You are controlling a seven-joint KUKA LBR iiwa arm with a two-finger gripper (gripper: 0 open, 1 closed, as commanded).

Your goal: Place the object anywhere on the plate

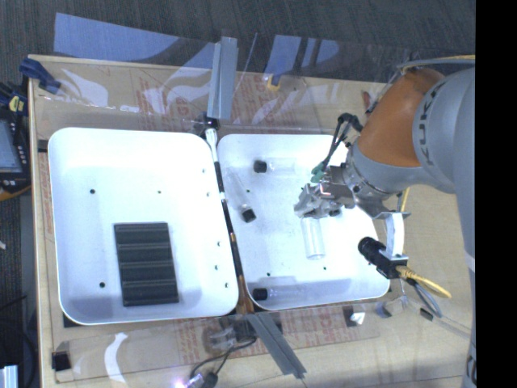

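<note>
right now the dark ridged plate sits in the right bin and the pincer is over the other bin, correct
Not quite: in the camera view the dark ridged plate sits in the left bin. The pincer is over the other bin, the right one.

We scan the scene for lettering and find nothing we can read. The pale wooden bench (145, 342) carries faint reddish printed marks along its far and near strips, but they are too blurred for us to make out a single letter. The dark device at the left edge (10, 148) shows a bluish screen, and its contents are too small for us to tell. The two shallow white bins (73, 148) (275, 156) bear no legible marks, and neither does the grey arm with its orange band (396, 128).
</note>
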